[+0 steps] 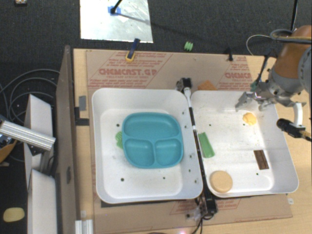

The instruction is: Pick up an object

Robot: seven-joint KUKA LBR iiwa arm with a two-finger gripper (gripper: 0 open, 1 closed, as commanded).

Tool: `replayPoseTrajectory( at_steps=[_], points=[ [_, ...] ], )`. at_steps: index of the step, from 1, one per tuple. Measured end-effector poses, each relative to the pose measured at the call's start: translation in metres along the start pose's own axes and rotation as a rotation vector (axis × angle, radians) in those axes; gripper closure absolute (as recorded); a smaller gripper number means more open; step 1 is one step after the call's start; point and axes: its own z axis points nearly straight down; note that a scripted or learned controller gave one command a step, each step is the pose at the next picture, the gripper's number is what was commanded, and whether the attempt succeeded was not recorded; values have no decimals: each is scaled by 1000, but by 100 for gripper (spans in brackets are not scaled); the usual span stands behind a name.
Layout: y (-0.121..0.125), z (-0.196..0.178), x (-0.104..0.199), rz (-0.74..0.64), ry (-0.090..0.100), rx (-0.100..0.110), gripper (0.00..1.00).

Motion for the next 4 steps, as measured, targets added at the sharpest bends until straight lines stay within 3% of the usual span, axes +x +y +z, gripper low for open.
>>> replayPoseTrajectory(
  at_steps=[1,2,3,4],
  points=[
    [-20,18,-5,1,5,11,0],
    [-13,-86,-6,-2,2,0,0],
    [-33,45,-4,1,9,21,0],
    [17,1,-5,-4,3,2,0]
  ],
)
